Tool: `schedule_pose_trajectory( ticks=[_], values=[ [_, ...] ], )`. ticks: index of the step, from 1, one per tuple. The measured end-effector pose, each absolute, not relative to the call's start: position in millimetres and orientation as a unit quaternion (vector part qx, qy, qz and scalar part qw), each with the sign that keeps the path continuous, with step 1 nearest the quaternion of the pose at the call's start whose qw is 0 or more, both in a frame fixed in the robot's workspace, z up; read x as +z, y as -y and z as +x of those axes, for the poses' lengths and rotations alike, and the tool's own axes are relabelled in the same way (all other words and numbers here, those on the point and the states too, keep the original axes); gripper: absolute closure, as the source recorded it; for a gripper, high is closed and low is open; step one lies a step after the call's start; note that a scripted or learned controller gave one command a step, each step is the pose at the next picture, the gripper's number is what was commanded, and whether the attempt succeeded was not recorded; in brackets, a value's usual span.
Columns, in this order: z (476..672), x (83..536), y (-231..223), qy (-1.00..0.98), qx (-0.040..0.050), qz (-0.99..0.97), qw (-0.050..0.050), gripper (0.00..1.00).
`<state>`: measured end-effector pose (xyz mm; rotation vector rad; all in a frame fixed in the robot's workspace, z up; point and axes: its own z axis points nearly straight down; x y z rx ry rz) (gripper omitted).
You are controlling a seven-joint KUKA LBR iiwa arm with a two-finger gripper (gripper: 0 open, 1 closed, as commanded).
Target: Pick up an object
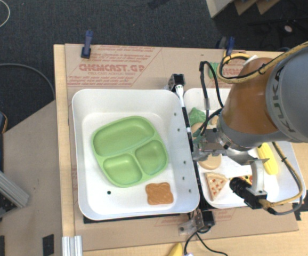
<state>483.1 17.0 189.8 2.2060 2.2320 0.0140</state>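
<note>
The grey arm with its orange band [250, 103] reaches from the right and hangs low over the right bin [290, 188]. My gripper [207, 152] is down at that bin's left side, among small toy foods. A tan round piece [212, 163] lies right under it. A pizza slice [216, 185] sits just in front, a yellow corn cob [268, 160] to the right, a green leafy item [197, 116] behind. The arm hides the middle and back of this bin.
The left bin [84, 143] holds a green three-part divided plate [129, 151] and a brown toast-like piece [159, 193] near its front. A black divider bar [185, 122] runs between the bins. Cables [282, 204] loop over the right bin's front.
</note>
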Motion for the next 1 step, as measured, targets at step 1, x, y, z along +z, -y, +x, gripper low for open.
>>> schedule_pose_trajectory(
  ticks=[1],
  values=[
    [480.1,280.3,-68.7,-0.710,0.0041,0.705,0.003,1.00]
  ],
)
